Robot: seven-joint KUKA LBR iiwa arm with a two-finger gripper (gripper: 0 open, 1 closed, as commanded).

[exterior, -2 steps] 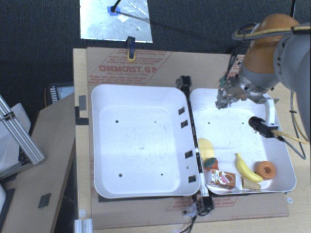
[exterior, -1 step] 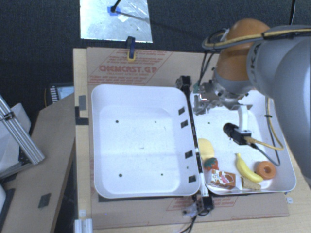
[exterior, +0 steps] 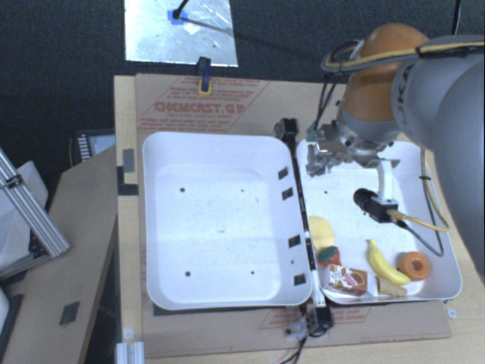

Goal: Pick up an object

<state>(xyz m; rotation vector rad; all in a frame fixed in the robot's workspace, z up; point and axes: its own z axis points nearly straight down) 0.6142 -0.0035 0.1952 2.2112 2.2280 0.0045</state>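
The pincer [exterior: 317,160] is seen near the right bin's [exterior: 443,237] far-left corner — its state cannot be told; the banana [exterior: 383,263] lies toward the near edge, long axis diagonal.

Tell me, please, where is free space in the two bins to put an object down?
The left bin offers a bare floor, wall to wall. In the right bin, the near end is crowded: banana, orange ring, red packet. Under the gripper the floor is bare.
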